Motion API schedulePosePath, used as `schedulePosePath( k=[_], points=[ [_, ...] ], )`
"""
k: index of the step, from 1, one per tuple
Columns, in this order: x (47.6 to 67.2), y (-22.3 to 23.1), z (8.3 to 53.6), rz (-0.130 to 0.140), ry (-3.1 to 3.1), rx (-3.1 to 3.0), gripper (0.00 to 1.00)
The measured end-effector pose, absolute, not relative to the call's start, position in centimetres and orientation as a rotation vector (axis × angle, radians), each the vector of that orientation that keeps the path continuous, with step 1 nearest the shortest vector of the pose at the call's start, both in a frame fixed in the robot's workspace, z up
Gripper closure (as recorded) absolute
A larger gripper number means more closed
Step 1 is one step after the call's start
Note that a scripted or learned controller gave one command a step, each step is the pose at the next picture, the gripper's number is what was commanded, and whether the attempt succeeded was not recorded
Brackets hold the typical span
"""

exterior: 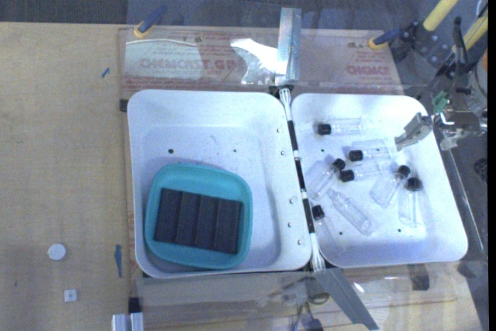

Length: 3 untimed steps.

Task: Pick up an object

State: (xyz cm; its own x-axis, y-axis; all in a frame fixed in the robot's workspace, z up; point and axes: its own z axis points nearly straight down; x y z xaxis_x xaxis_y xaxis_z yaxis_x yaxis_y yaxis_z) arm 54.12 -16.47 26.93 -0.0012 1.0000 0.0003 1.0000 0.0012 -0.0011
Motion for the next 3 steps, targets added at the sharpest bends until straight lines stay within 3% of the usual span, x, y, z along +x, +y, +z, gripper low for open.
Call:
schedulePosePath(
  k=[1,2,3],
  points=[
    [59.6,-20.4,11.8,0.0,-2.302,-2.138,0.0],
    [56.1,-14.8,8.8,-0.006,-2.371,-2.067,0.0],
    [59.7,-11.8,8.8,-0.008,-2.475,-1.947,0.0]
  ],
)
